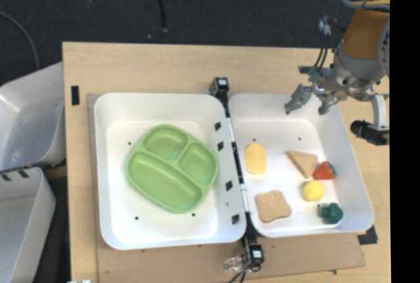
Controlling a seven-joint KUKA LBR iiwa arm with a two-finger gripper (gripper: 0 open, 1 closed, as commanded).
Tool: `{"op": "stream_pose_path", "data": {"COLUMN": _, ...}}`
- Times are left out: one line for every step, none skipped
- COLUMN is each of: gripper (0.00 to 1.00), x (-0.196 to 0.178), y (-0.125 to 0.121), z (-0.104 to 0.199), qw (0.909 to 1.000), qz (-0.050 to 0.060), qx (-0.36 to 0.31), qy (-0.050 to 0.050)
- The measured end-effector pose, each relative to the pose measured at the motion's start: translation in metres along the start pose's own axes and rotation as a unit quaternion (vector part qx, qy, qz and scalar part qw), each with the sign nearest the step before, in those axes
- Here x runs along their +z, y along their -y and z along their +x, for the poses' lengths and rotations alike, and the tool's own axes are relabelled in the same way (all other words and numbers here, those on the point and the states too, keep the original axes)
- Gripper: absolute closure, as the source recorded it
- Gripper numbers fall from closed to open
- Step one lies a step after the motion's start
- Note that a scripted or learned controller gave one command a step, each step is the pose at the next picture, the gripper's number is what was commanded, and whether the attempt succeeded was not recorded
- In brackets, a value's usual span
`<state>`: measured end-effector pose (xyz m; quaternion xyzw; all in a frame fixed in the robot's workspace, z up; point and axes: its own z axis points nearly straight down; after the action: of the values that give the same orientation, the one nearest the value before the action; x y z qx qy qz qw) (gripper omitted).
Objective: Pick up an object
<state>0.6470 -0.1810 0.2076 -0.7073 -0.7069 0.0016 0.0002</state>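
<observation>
Gripper (312,99) hovering with fingers spread and nothing between them, at one o'clock over the right bin (275,108). Likely targets crowded at five o'clock: cheese wedge (302,161), tomato (323,171), lemon (314,191), broccoli (331,212). Risk: nudging a neighbour, or closing on air.

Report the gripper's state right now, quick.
Gripper: open, holding nothing, poised over the far rim of the right bin, apart from the food pieces there.
</observation>
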Motion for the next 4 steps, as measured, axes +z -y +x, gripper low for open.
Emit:
{"op": "stream_pose_path", "data": {"gripper": 0.00, "x": 0.051, "y": -0.006, "z": -0.009, "qw": 1.0000, "qz": 0.000, "qx": 0.002, "qy": 0.000}}
{"op": "stream_pose_path", "data": {"gripper": 0.00, "x": 0.104, "y": -0.005, "z": -0.010, "qw": 1.0000, "qz": 0.000, "qx": 0.003, "qy": 0.000}}
{"op": "stream_pose_path", "data": {"gripper": 1.00, "x": 0.088, "y": -0.008, "z": -0.011, "qw": 1.0000, "qz": -0.004, "qx": 0.003, "qy": 0.001}}
{"op": "stream_pose_path", "data": {"gripper": 1.00, "x": 0.043, "y": -0.007, "z": -0.009, "qw": 1.0000, "qz": -0.004, "qx": 0.001, "qy": 0.000}}
